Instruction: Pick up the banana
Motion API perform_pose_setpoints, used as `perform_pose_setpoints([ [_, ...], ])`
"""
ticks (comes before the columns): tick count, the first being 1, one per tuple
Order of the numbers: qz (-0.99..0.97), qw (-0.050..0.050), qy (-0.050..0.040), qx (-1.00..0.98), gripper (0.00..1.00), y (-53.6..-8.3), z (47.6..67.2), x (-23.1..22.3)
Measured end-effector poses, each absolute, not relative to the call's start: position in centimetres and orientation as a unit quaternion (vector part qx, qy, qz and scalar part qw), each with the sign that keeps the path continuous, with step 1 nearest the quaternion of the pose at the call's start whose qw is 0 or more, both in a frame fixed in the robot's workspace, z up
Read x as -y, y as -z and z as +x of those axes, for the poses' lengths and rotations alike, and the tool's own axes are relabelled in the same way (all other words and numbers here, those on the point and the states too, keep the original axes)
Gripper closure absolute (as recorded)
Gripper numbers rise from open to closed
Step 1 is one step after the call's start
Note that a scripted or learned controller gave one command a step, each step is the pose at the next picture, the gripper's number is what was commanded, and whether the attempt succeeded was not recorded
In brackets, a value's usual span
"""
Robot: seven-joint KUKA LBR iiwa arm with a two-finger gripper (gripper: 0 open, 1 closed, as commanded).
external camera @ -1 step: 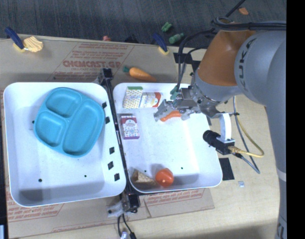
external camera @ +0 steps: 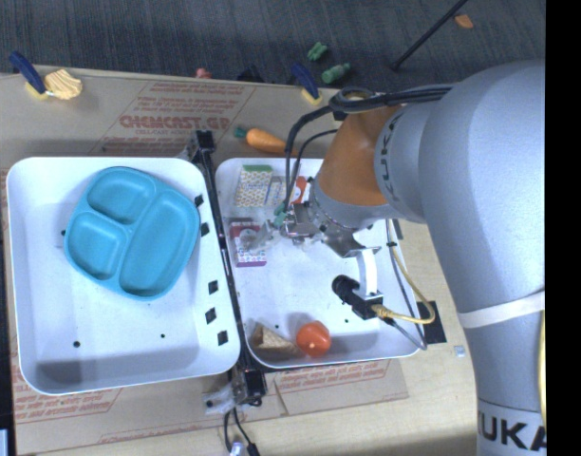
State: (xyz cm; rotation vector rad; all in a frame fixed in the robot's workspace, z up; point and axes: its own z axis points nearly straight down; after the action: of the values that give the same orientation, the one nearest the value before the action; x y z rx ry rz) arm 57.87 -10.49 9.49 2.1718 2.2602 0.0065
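My gripper hangs low over the upper middle of the right bin, under the orange wrist band. It sits just right of a small dark red packet and below a green and white packet. The arm's grey body covers the right part of this bin. A red-orange round fruit and a brown wedge lie at the bin's near edge.
The left bin holds a blue divided plate. An orange carrot-like piece lies on the cardboard behind the right bin. A yellow object sits at the far left corner. A black divider runs between the bins.
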Motion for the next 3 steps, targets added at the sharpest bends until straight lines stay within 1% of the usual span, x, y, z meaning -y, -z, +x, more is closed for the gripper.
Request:
perform_pose_setpoints([
  [1,0.691,0.000,-0.0015,-0.723,1.00,-10.5,57.9,10.4],
  [2,0.641,0.002,-0.0010,-0.768,1.00,-9.6,65.9,9.7],
  [3,0.768,-0.001,0.0011,-0.640,1.00,-19.2,62.3,2.4],
])
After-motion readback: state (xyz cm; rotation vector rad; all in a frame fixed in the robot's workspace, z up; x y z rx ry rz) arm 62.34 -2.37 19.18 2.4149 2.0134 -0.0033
